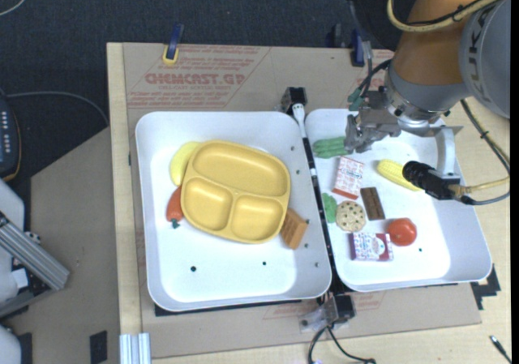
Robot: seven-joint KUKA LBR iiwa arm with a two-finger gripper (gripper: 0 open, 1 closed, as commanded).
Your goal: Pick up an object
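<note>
My fingers (pixel 359 137) hang low over the far end of the right bin (pixel 466 261); I cannot tell whether they are open or closed. Just beside them, to the left, lies a green pod (pixel 328 146). Just below them sits a small red-and-white packet (pixel 349 177), with a corn cob (pixel 395 173) to its right. Nearer the camera are a cookie (pixel 350 215) and a tomato (pixel 401 231).

Right bin (pixel 466 261): green pod (pixel 328 146) at 10 o'clock; corn cob (pixel 395 172) at 2; red-white packet (pixel 349 177), chocolate bar (pixel 371 203), cookie (pixel 350 215) near centre; tomato (pixel 401 231) and carton (pixel 370 246) at 5.
</note>
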